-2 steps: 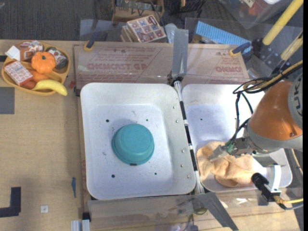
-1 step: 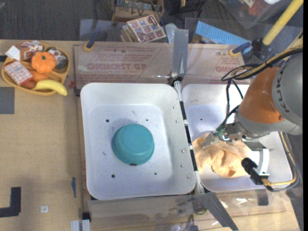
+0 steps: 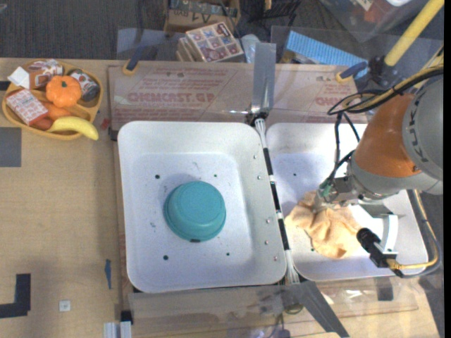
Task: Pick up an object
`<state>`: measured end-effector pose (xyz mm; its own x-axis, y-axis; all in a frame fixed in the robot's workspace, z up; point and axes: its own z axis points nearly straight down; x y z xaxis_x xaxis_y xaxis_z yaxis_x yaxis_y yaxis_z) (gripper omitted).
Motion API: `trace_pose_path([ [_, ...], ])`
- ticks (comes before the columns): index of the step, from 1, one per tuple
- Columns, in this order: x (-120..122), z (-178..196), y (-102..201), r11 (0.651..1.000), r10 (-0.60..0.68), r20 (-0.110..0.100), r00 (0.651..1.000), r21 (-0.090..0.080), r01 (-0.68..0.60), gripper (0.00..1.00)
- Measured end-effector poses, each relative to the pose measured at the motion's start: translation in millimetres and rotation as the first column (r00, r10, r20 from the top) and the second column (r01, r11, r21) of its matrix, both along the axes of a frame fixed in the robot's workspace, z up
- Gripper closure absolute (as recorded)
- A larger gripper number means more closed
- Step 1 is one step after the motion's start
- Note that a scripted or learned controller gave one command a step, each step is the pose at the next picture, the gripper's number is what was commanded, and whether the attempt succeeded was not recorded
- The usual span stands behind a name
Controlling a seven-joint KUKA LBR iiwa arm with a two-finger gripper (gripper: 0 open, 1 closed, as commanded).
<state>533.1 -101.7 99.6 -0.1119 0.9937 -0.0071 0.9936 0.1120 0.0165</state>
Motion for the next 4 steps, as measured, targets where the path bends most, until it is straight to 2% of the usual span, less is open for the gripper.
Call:
trace_pose_path([
  [1,-0.1,0.0,0.0,1.0,0.0,0.0,1.0,0.0,0.0,0.0],
  [2,33.3,-10.2,2.7,0.997,-0.077,-0.006,0.997,0.002,0.077,0.0],
  [3,34.9,0.1,1.9,0.997,-0.076,-0.002,0.997,0.0,0.076,1.0],
  [4,118.5,84.3,25.7,0.982,0.189,-0.016,0.982,0.003,-0.189,1.0],
])
